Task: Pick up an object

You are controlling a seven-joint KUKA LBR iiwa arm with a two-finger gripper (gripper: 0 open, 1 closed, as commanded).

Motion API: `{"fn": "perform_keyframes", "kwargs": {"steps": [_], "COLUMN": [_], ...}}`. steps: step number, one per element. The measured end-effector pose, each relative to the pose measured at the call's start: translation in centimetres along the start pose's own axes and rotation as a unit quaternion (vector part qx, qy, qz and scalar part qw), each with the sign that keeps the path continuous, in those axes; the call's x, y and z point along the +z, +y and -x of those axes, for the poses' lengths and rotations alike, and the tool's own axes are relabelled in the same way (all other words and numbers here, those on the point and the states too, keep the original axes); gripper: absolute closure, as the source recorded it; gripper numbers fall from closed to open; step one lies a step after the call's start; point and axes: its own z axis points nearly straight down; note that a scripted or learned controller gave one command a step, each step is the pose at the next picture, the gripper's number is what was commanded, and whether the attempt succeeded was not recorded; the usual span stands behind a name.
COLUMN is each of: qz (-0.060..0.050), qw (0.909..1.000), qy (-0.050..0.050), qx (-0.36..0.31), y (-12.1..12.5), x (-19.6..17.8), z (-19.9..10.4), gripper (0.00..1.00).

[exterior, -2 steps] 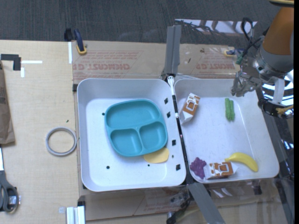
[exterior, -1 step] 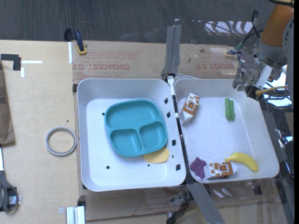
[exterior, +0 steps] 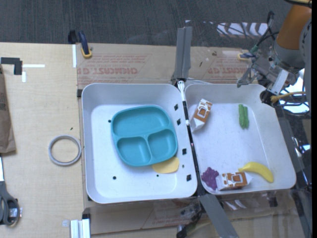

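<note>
The right bin (exterior: 277, 133) holds several objects: a white and orange carton (exterior: 201, 114) near its left wall, a green pod (exterior: 243, 116) toward the back, a yellow banana (exterior: 257, 171), a purple grape bunch (exterior: 210, 177) and a second small carton (exterior: 233, 181) along the front. My gripper (exterior: 251, 76) hangs over the far rim of the right bin, at the back right, well apart from all of these. The grey arm with its orange band (exterior: 292, 24) rises behind it.
The left bin (exterior: 94, 133) carries a blue divided plate (exterior: 143, 135) with a yellow slice (exterior: 166, 166) at its front edge. A grey bar (exterior: 183, 53) stands behind the seam between the bins. A tape ring (exterior: 64, 149) and scissors (exterior: 7, 209) lie on the bench at left.
</note>
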Motion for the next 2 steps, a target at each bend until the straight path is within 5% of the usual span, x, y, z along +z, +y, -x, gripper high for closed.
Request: {"fn": "perform_keyframes", "kwargs": {"steps": [1, 2], "qz": [0.001, -0.001], "qw": [1.0000, 0.9964], "qy": [0.000, 0.000], "qx": [-0.007, 0.084], "y": [2.5, 2.5], "x": [-3.6, 4.5], "z": [3.5, 3.5], "gripper": [0.00, 0.00]}}
